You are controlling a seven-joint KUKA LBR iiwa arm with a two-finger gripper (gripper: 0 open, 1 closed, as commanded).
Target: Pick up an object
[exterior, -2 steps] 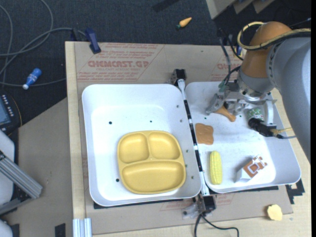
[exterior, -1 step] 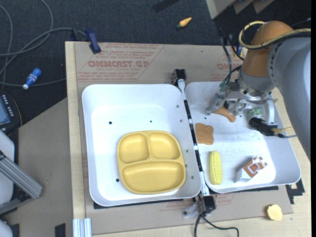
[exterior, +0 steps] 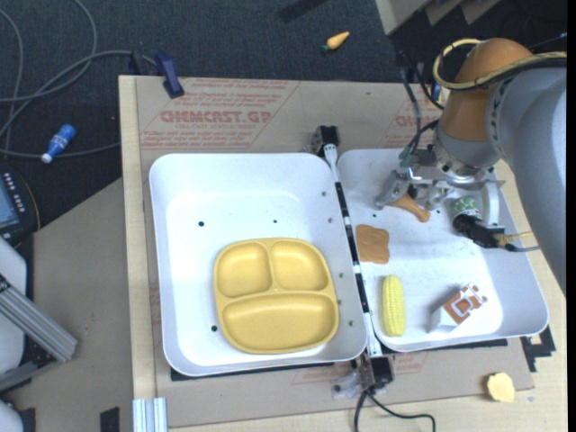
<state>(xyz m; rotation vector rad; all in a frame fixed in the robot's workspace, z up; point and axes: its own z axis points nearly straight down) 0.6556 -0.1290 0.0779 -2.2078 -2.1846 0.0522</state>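
Observation:
My gripper (exterior: 412,198) is low over the back of the right bin (exterior: 526,286), and it looks open, with one grey finger (exterior: 389,194) splayed to the left. An orange-brown food piece (exterior: 416,209) lies on the bin floor just beneath and between the fingers; I cannot tell whether they touch it. In front of it are a flat brown cookie-like piece (exterior: 372,244), a yellow corn cob (exterior: 393,304) and a small brown-and-white block (exterior: 459,306). The arm's wrist hides the bin's back right corner.
The left bin (exterior: 180,196) holds a yellow divided plate (exterior: 274,295). A black divider rail (exterior: 346,232) runs between the bins. Outside them lie a yellow bit (exterior: 500,386) at the front right, an orange bit (exterior: 337,39) and a blue bottle (exterior: 59,140) on the floor.

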